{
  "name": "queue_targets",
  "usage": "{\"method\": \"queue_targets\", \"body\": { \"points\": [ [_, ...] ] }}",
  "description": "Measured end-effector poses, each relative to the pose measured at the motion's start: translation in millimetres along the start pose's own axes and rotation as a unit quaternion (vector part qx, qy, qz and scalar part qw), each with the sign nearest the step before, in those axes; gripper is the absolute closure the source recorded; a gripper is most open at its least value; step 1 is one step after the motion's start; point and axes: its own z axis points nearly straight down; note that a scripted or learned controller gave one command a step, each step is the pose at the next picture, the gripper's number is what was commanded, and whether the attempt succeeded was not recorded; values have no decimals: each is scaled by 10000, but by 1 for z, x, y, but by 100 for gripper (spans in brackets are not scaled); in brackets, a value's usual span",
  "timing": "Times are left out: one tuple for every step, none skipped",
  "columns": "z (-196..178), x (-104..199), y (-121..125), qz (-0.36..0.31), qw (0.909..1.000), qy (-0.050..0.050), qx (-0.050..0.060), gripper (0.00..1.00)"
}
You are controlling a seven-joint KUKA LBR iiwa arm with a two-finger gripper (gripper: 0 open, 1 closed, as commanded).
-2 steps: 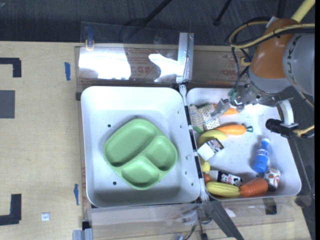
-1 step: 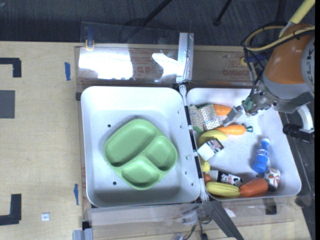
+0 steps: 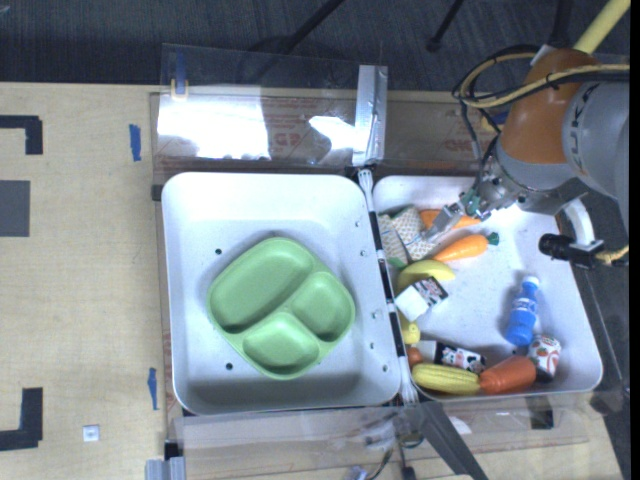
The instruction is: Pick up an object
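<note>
The right white bin [image 3: 570,298] holds several small items. An orange carrot [image 3: 462,249] lies near its back, with a yellow banana [image 3: 424,272] just left of it. A blue bottle [image 3: 522,313] stands toward the right. A red sausage-shaped toy [image 3: 508,373] and a second yellow banana [image 3: 445,378] lie along the front wall. My gripper [image 3: 476,205] hangs over the back of this bin, just above the carrot and next to a patterned packet [image 3: 405,230]. Nothing visibly sits in it.
The left white bin [image 3: 190,208] holds a green divided plate [image 3: 281,305]. A clear plastic panel [image 3: 260,118] stands behind the bins. Small boxes [image 3: 420,296] and a round red-and-white toy [image 3: 545,353] also lie in the right bin. Cables loop above the arm.
</note>
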Motion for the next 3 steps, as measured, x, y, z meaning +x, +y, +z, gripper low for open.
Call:
{"method": "queue_targets", "body": {
  "points": [
    [18, 13, -21, 336, 9994, 55, 67, 0],
    [17, 29, -6, 1281, 9917, 35, 65, 0],
    [8, 30, -7, 1269, 9919, 51, 92, 100]
  ]
}}
